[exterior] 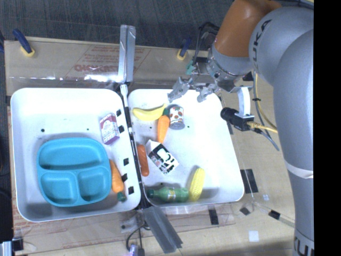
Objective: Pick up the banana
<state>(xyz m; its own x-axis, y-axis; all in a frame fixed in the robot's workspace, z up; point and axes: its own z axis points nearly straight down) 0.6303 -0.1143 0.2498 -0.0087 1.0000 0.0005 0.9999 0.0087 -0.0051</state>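
The yellow banana (pixel 147 112) lies at the back left of the right bin (pixel 224 159), next to the divider. My gripper (pixel 189 91) hangs above the bin's back edge, to the right of the banana and apart from it. Its two fingers (pixel 177 92) are spread, with nothing between them. Just below the gripper stands a small can (pixel 176 117), with a carrot (pixel 162 128) leaning beside it.
The right bin also holds a sausage (pixel 143 160), a black and white box (pixel 162 158), a corn cob (pixel 196 182) and a green bottle (pixel 168 194). The left bin (pixel 32 111) holds a blue divided tray (pixel 72 170), a small red carton (pixel 108 128) and a carrot (pixel 116 177).
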